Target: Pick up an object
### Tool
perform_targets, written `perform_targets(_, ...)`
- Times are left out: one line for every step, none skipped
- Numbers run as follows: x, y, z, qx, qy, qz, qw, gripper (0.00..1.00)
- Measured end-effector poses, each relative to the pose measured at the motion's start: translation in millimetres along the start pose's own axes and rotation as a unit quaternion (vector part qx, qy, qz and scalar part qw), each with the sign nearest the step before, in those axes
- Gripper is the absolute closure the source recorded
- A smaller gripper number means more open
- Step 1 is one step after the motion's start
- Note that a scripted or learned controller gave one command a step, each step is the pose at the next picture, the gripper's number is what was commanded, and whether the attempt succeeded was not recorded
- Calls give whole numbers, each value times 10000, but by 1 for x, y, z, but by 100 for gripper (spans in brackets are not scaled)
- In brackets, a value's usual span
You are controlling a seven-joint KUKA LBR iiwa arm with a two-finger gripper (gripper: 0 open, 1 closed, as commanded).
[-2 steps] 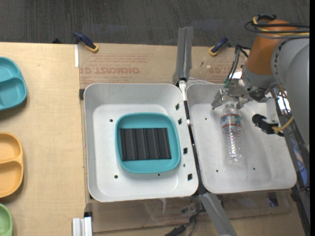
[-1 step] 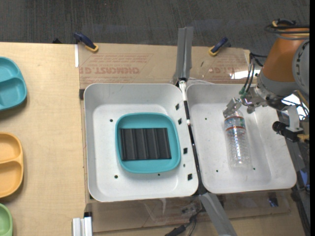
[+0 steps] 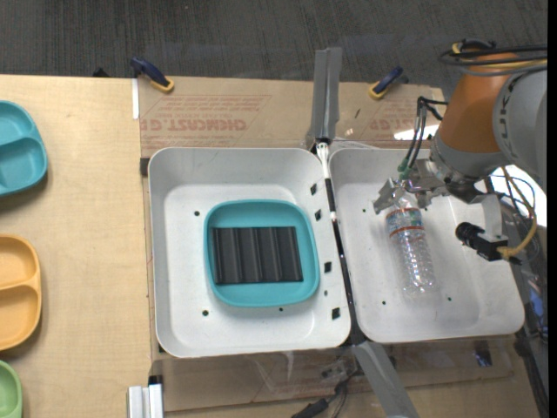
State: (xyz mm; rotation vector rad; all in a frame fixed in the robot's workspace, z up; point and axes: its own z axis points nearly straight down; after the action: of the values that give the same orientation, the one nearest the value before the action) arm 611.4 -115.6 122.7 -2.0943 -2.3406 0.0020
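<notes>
A: The bottle (image 3: 411, 251) is lying on its side in the right bin (image 3: 487, 307), cap end pointing up toward the gripper (image 3: 402, 197). It is looking clear and empty, or nearly so, so it is probably going to be light.

B: And thin-walled, likely. A bottle like that is apt to be giving under a squeeze and rolling off sideways, being round and slick.

A: Where is the arm (image 3: 487, 111) reaching?

B: It is coming in from the right, and the gripper is hanging right over the cap end, at the neck. The fingers are appearing spread, one to each side of the top, but nothing is showing as clamped between them.

A: So the neck is the sensible hold?

B: Probably. The neck and cap are the stiffest part; the ribbed body is likely to be crushing or slipping. Closing across the bottle's width is seeming safer than along it.

A: And the left bin (image 3: 174, 233)?

B: It is holding a teal tray (image 3: 261, 296) with a dark ribbed insert, well apart from the bottle.
</notes>
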Motion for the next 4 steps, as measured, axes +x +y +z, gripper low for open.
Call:
perform_targets(-49,2,32,2,-5,-414,9991,0)
perform_targets(-54,-44,31,1,0,-249,9997,0)
perform_targets(-55,-44,22,-2,-3,-230,9997,100)
perform_targets(37,-16,-69,-6,-4,-340,9994,100)
